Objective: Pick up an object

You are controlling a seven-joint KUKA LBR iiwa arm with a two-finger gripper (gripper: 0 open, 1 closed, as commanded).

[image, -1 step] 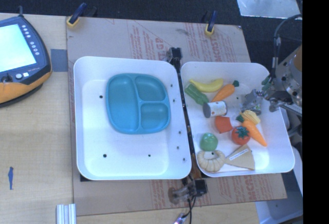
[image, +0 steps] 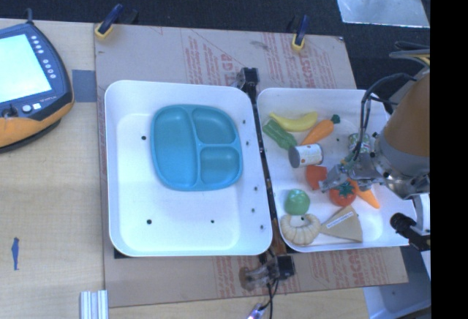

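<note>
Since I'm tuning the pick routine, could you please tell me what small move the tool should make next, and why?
Probably a short, straight descent. The tool sits low in the right bin, directly by the red tomato, with an orange carrot and a red piece crowding either side. Lowering without sideways drift seems likeliest to take the tomato alone.

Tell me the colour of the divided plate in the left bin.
Light blue; the divided plate shows plainly in the camera view.
</note>
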